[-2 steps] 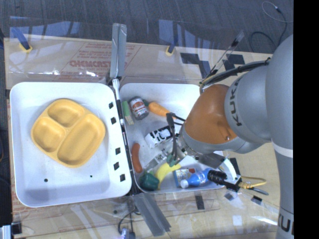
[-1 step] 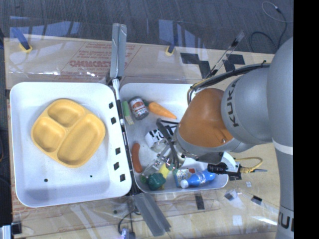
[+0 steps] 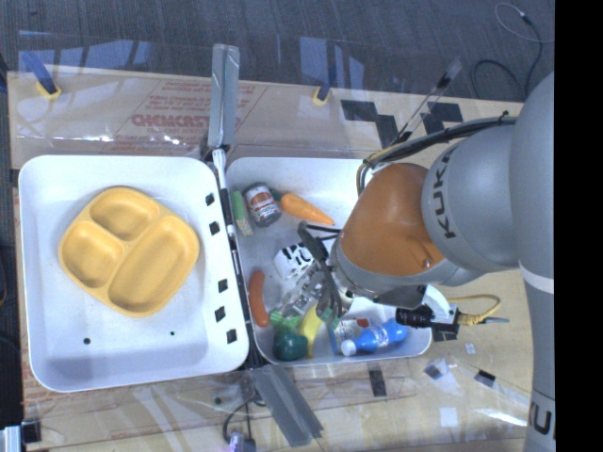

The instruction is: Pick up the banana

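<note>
Grey arm [image 3: 490,205] above yellow banana [image 3: 311,326]

Two shallow white plastic bins sit on the tan wooden table [image 3: 75,130]: the left bin [image 3: 38,252] and the right bin [image 3: 283,172]. In the left bin lies a mustard-yellow moulded plate with three compartments [image 3: 130,250]. The right bin holds an orange tapered carrot [image 3: 306,209], a small can with a red and brown label and a grey metal top [image 3: 262,204], a white object with black markings [image 3: 296,259], a reddish-orange sausage-shaped piece [image 3: 256,298], a dark green rounded item [image 3: 291,345], a bright yellow banana piece [image 3: 312,327], and a clear plastic bottle with a blue label and white cap [image 3: 377,338]. The grey metal arm [image 3: 490,205] carries a glossy orange band [image 3: 391,224]. Black square marks [image 3: 220,271] line the strip between the bins.
</note>
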Robot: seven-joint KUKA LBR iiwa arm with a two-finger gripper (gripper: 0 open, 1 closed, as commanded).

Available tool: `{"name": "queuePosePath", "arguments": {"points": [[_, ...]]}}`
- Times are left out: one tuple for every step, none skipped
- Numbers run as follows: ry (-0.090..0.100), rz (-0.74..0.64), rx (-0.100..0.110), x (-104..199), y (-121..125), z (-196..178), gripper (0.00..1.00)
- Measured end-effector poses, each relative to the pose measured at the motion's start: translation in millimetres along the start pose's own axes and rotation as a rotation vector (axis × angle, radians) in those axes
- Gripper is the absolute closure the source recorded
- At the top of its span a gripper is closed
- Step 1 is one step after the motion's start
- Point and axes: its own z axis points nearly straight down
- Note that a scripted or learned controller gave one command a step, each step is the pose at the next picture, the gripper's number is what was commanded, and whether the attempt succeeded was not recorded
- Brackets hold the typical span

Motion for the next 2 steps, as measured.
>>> {"name": "queuePosePath", "arguments": {"points": [[-0.008,0.001,-0.004,-2.4,1.2,-2.1,0.0],[0.003,0.004,0.004,4.0,0.3,12.0,0.0]]}}
